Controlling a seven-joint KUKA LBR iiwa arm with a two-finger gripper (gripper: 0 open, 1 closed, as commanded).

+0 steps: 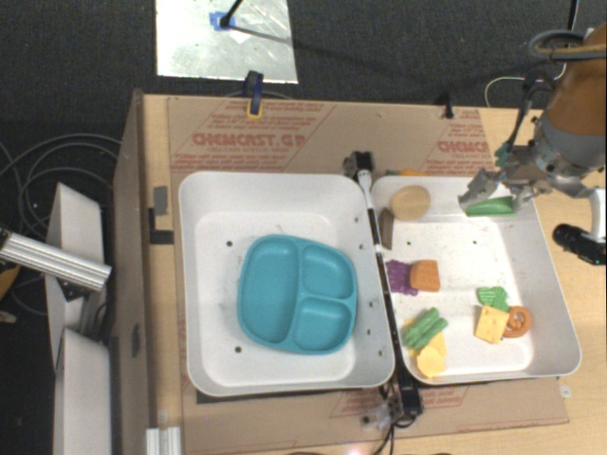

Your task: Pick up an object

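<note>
While gripper (493,195) clamps a flat green piece (493,208) | smooth teal divided plate (297,294) | glossy white bins (218,197)

Looks like a robotics lab: two white bins (285,192) on a cardboard-covered bench (313,136), loose cables (57,159) on dark carpet (76,55), aluminium rail (52,259), toy food (427,276) as test props.
</note>
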